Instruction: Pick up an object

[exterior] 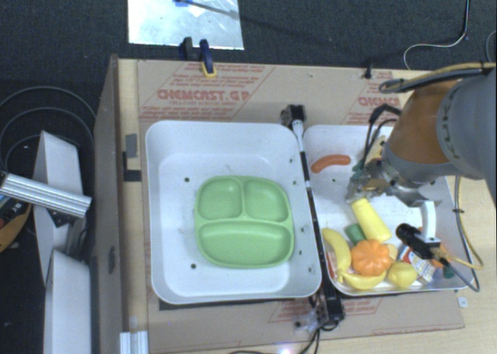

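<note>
Well to the pincer's left, the left bin (167, 189) holds a green divided plate (244, 220), lying flat and apart from the walls. It offers little to pinch.

The ridge between the bins (308, 189) runs just left of the pincer. Above-left of the pincer, a sausage (331, 162) lies alone on the floor of the right bin (326, 143), long axis across the bin, with open room all round.

The pincer (363, 186) hangs low over the right bin; its state cannot be told. Directly below it, touching or nearly so, lies a yellow corn cob (370, 219), long axis slanting down and to the right. This is judged the likeliest target.

Further below, a banana (338, 250), a small pumpkin (370, 257) and a lemon (401, 273) crowd the near wall, leaving little room.
</note>
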Robot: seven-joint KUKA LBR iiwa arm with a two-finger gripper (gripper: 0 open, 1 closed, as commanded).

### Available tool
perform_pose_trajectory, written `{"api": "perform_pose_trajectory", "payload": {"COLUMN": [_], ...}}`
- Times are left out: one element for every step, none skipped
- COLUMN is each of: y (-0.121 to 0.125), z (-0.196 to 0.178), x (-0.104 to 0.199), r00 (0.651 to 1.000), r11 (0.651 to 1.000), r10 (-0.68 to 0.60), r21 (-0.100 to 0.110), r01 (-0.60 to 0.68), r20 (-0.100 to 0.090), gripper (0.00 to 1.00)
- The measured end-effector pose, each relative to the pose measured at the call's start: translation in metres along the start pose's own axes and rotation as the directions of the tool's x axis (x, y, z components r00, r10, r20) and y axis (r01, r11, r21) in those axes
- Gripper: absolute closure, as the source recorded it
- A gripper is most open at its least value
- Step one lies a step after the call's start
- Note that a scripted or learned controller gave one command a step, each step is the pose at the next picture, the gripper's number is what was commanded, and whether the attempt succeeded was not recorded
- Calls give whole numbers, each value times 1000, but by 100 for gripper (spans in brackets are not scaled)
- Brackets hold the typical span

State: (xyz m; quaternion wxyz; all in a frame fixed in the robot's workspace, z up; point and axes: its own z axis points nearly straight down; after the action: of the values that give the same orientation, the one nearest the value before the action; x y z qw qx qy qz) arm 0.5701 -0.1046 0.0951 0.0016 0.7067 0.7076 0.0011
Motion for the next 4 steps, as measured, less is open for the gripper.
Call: {"api": "perform_pose_trajectory", "payload": {"y": [15,12,57,55], "z": [-95,-90,-7,12], "x": [91,84,13,19], "r00": [1000,1000,1000,1000], "r11": [1000,1000,1000,1000], "r10": [-13,-1,5,-2], "r21": [-8,2,5,4], "r01": [13,1,-5,2], "r20": [-5,-1,1,0], "gripper": [100,0,0,0]}}
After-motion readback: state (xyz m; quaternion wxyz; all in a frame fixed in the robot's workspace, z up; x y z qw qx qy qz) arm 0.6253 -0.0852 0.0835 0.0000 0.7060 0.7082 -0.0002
